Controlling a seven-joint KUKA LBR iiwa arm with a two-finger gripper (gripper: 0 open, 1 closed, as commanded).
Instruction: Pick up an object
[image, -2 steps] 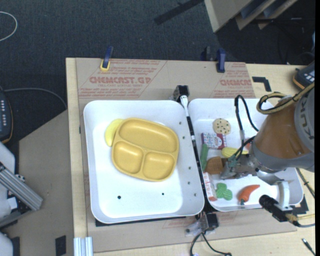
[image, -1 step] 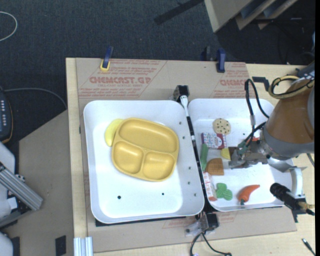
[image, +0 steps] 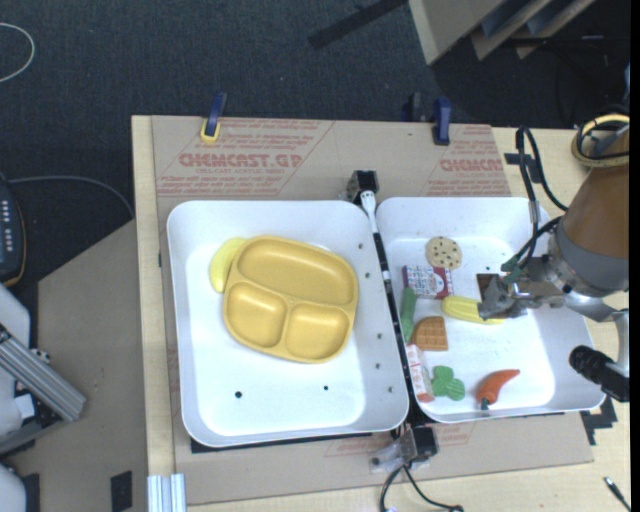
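The hand (image: 497, 303) sits low in the right bin (image: 520, 215), at the right-hand end of a small yellow corn-like piece (image: 458, 309). It touches or overlaps that end; whether it is spread or pinching cannot be told at this angle.

Handling judgement: the corn piece looks like a light, rigid plastic toy, smooth and rounded, so likely to slip or roll out of a poor pinch. A hold across its short width, near the middle, would seem safest; an end grip appears marginal.

Count, right bin, working outward from the hand:
- one yellow corn piece
- one orange waffle-like square (image: 431, 333), just below-left
- one red-and-white packet (image: 426, 281)
- one round cookie (image: 442, 251)
- one green stick-like piece (image: 407, 313) along the left wall
- one green leafy piece (image: 447, 384)
- one red chili pepper (image: 497, 384)
- one small packet (image: 417, 377) near the lower wall

Left bin (image: 200, 330): one yellow divided plate (image: 290, 298), with one yellow item (image: 222, 262) partly beneath its upper-left edge.

Two white bins rest side by side on the tabletop (image: 150, 200).
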